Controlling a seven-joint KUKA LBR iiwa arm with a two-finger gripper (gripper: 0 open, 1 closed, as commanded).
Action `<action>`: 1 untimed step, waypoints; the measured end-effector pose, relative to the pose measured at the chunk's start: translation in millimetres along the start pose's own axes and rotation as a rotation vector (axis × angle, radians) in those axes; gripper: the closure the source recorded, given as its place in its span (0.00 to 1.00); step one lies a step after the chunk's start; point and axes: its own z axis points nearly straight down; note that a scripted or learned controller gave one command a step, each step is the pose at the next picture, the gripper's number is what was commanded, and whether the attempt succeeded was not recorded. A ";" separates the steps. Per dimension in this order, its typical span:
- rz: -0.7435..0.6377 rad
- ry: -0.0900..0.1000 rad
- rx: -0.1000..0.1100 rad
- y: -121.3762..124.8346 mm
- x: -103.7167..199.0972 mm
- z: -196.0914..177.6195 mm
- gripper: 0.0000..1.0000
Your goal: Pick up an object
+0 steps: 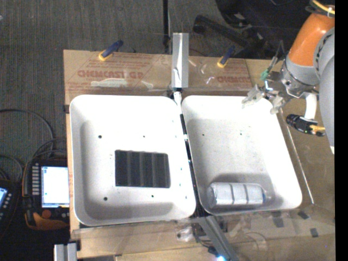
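Two white bins sit side by side on the counter, each holding one thing: a dark ribbed rectangular block lying flat in the middle of the left bin, and a pale grey segmented object lying against the near wall of the right bin. By my reading the pick has not begun, for the gripper hangs above the far right corner of the right bin, well apart from both things, with nothing between its fingers, and whether they are spread I cannot tell. Next it must travel over one object, likely the grey one in the bin beneath it, and descend squarely onto it.
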 end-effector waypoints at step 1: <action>0.011 0.006 -0.003 -23.9 0.2 83.4 0.00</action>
